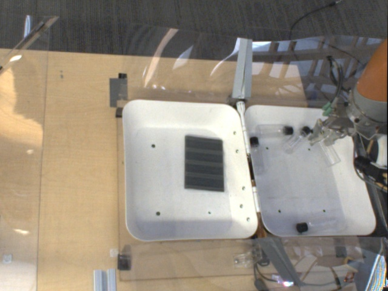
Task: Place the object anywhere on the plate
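A dark grey ribbed rectangular plate (204,162) lies flat in the middle of the left white bin (139,217). A small black object (301,227) sits near the front edge of the right bin (357,223). Another small black piece (253,141) lies by that bin's left wall. My gripper (319,133) hangs low over the back of the right bin, far from the plate and well behind the front black object. Two small dark spots (288,130) lie just left of the gripper; I cannot make out what they are. The grey arm with its orange band (373,80) comes in from the right.
A metal post (242,68) stands behind the divide between the two bins. Cables (370,171) hang along the right bin's right side. Black clamps (119,90) sit at the left bin's outer corners. Bare wooden bench (60,162) lies to the left.
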`<state>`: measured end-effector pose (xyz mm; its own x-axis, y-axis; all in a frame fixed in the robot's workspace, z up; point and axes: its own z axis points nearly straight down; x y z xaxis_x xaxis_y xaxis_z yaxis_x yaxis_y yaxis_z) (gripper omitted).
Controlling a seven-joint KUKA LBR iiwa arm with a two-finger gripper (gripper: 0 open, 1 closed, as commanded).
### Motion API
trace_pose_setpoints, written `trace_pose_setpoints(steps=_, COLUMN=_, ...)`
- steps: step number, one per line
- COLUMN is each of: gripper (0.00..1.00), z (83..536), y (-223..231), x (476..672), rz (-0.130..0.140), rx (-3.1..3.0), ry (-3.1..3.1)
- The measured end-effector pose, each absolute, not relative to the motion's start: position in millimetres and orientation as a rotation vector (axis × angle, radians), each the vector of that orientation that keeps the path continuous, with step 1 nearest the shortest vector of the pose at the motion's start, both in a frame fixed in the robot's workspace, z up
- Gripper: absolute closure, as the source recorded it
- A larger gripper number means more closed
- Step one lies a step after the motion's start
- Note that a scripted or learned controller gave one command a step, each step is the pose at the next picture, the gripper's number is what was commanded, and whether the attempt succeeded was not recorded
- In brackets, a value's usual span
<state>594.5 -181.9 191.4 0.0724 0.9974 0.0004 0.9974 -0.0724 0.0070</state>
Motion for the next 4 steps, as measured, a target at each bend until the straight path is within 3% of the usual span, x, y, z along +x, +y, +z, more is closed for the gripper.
trace_pose_setpoints(steps=1, gripper=1.0, z=250, y=-142, x=670.4, rz=0.006, rx=2.134, ry=2.295)
trace_pose_setpoints(steps=3, gripper=1.0, z=249, y=10, x=669.3, rz=0.004, rx=2.727, ry=1.557)
trace_pose_setpoints(steps=4, gripper=1.0, z=184, y=70, x=656.8, rz=0.002, rx=2.588, ry=1.782)
